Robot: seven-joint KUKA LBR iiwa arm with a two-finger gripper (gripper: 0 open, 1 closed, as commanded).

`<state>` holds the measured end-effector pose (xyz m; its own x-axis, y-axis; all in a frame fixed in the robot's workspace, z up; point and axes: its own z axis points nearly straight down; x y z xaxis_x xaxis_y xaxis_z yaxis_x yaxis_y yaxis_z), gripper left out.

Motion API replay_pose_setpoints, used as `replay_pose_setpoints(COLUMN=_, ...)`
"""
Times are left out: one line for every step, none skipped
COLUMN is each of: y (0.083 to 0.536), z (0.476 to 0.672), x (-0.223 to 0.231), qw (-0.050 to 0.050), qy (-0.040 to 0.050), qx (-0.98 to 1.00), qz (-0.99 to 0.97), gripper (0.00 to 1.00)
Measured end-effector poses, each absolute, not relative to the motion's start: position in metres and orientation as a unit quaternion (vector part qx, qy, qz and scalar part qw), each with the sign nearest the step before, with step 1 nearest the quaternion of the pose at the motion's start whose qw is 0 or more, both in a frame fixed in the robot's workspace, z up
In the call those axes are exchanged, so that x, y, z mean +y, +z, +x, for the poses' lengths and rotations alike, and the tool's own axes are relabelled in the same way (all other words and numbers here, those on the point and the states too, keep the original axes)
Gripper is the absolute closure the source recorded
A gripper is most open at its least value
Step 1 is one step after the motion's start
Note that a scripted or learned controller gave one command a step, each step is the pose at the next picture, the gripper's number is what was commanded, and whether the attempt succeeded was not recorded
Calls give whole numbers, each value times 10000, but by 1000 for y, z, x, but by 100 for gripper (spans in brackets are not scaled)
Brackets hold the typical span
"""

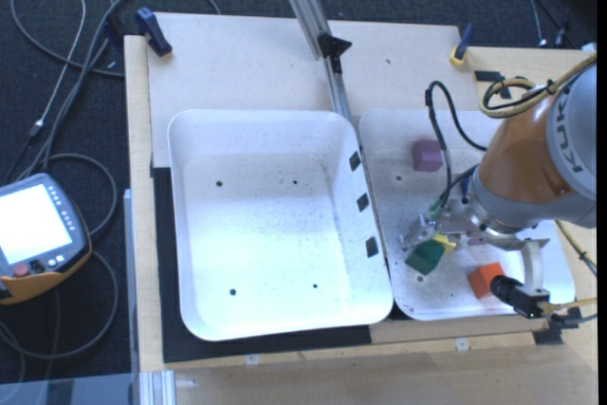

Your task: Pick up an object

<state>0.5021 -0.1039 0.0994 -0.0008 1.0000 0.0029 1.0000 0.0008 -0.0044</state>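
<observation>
Gripper (427, 237), finger state impossible to tell, hangs over green block (424, 256) at right bin's (398, 138) six o'clock; nothing yet lifted.

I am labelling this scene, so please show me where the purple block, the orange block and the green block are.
purple block (428, 156): camera view, middle of its top face.
orange block (486, 280): camera view, middle of its top face.
green block (423, 259): camera view, its visible green side under the gripper.
</observation>
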Motion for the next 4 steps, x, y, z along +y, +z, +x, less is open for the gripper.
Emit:
replay_pose_setpoints(y=110, z=503, x=-104, qw=7, qy=-10, qx=-7074, qz=-7068, gripper=100)
replay_pose_setpoints(y=109, z=503, x=-104, qw=9, qy=-10, qx=-7071, qz=-7071, gripper=0)
replay_pose_setpoints(y=99, z=539, x=-122, qw=-13, qy=-12, qx=-7080, qz=-7062, gripper=0)
replay_pose_setpoints(y=110, z=538, x=-121, qw=-11, qy=-8, qx=-7083, qz=-7059, gripper=100)
